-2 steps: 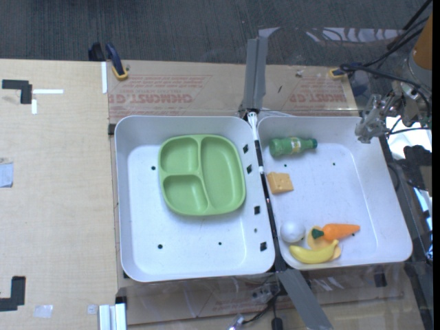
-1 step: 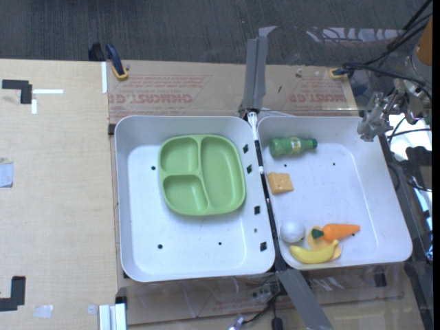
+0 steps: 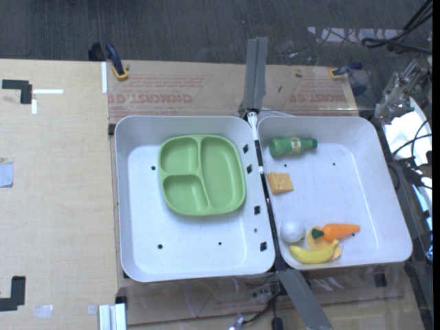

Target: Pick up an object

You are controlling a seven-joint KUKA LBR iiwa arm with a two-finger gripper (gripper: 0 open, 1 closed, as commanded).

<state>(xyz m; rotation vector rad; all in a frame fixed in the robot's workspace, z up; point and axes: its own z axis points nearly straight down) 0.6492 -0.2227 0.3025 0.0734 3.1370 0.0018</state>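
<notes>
Green divided plate (image 3: 203, 174) flat in left bin (image 3: 141, 239), in right bin (image 3: 350, 184) green bottle (image 3: 292, 146) lying near far wall, orange block (image 3: 280, 183) beside divider, white ball (image 3: 293, 232), carrot (image 3: 337, 231) and banana (image 3: 315, 254) clustered at near edge

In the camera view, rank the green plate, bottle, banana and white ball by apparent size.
1. green plate, by far the largest
2. banana and bottle: look about alike, so no ranking between them
3. white ball, smallest
</notes>
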